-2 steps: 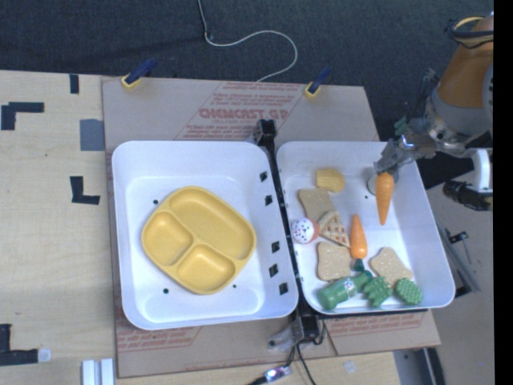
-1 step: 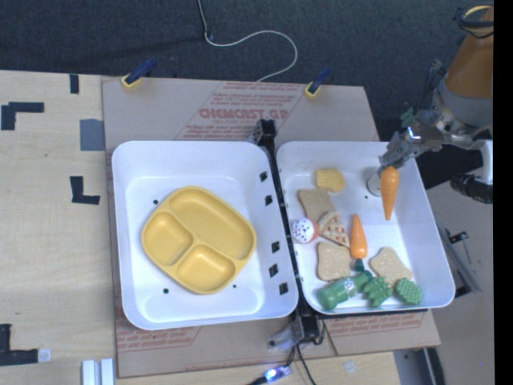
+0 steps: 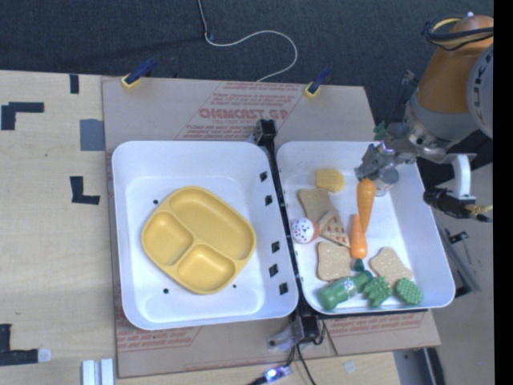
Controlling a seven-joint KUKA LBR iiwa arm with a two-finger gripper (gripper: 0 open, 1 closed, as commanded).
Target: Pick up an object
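Carrot point(image 3: 362, 215): smooth orange taper, top beside the gripper point(image 3: 377, 167).
Gripper grip: cannot tell.
Right bin point(image 3: 433, 239): crowded, bare floor along the right wall.

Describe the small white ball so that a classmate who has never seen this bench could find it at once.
Look in the right bin, the one crowded with toy food. Against its left wall, beside the divider, sits the white ball. It alone is round, white and speckled with dark dots.

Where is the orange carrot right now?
The carrot lies in the right bin, running down from just below the gripper, right of the toast pieces.
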